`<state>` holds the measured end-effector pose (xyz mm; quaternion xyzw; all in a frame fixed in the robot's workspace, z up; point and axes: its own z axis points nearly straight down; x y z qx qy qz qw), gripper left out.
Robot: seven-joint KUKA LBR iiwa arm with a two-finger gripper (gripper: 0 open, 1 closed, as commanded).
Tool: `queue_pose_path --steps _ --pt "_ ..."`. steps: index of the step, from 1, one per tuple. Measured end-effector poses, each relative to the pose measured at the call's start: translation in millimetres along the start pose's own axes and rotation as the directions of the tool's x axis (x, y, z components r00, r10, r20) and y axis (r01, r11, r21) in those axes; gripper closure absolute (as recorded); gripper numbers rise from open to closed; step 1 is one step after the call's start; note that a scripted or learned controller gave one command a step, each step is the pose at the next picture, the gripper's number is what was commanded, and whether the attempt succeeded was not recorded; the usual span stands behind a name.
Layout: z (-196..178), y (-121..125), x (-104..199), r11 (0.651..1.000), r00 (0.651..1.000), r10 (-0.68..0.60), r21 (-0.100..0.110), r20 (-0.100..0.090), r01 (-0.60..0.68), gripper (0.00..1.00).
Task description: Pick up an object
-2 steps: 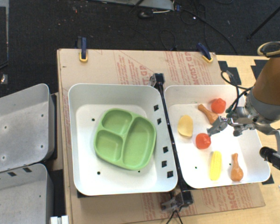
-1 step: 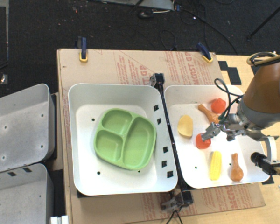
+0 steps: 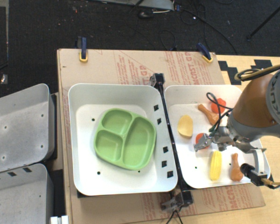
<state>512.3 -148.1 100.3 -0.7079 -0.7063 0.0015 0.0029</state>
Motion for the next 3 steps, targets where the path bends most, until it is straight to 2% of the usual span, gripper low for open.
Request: queue_pose_path --steps 1,3 --pt "-13.8 1.7 -0.3 1.0 1.0 0.001 -0.006 0.002 -0.001 1.0" --pt "-128.2 -7.2 -7.9 1.0 1.0 -0.004 -0.012 0.004 0.004 1.0"
